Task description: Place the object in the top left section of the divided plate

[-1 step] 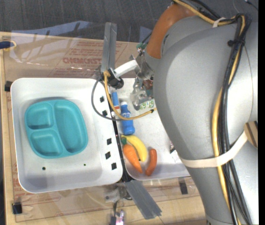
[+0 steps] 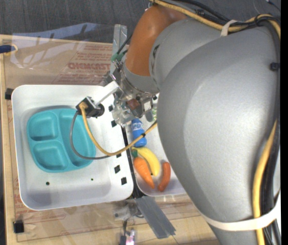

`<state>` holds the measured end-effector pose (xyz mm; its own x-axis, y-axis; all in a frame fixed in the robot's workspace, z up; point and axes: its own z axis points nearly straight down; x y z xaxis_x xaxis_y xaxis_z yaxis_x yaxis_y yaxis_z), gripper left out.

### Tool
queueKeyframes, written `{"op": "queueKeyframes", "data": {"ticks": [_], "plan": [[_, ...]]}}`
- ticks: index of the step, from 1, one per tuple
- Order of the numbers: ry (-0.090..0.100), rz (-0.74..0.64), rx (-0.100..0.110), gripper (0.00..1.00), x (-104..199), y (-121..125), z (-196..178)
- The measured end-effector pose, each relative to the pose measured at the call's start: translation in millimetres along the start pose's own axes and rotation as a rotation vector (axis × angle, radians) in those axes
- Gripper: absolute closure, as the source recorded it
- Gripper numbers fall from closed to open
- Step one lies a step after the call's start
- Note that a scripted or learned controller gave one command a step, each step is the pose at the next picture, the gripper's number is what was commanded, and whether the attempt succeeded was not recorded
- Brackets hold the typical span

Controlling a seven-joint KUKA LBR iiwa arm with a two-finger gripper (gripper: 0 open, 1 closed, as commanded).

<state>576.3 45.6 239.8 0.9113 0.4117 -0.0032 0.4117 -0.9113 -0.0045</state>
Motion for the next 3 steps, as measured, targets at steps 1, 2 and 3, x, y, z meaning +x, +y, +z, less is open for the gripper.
{"op": "queueKeyframes", "data": {"ticks": [1, 2, 3], "plan": [[-0.004, -0.404, 0.000, 1.00, 36, -55, 19], [-0.004, -0.305, -0.001, 1.00, 45, -124, 46], [0.012, -0.332, -0.005, 1.00, 107, -100, 134]]}}
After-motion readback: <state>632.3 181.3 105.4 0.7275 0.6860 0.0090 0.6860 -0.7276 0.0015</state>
